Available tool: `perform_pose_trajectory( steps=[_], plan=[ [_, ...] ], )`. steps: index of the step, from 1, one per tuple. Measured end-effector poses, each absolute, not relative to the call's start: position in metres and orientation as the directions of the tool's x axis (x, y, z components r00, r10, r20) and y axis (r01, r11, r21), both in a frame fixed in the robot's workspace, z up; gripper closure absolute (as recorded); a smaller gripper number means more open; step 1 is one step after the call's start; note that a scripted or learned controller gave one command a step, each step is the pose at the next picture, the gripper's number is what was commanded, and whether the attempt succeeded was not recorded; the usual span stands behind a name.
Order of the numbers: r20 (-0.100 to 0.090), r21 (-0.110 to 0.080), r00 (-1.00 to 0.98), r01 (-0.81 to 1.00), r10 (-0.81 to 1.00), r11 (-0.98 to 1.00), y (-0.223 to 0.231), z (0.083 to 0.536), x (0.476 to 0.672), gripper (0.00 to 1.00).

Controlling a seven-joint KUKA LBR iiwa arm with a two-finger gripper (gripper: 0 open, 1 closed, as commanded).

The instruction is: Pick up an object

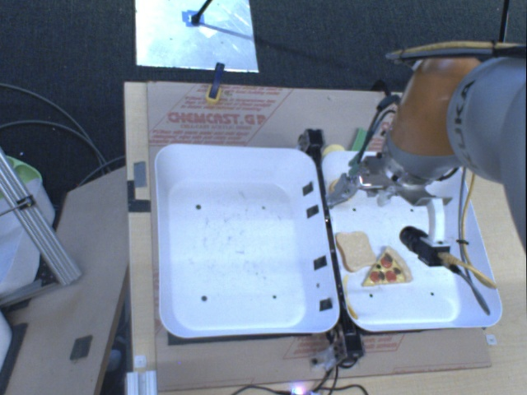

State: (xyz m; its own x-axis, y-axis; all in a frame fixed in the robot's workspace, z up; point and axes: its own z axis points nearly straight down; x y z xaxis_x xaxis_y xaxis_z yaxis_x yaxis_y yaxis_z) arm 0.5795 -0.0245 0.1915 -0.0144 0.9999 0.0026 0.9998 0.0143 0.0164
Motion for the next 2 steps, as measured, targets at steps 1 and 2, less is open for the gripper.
perform_pose_trajectory(
  steps=[1, 2],
  plan=[
    [0.000, 0.005, -0.006, 1.000, 1.000, 0.006, -0.020, 0.185, 0.611, 0.00],
    [0.003, 0.006, -0.010, 1.000, 1.000, 0.010, 0.039, 0.185, 0.650, 0.00]
  ],
)
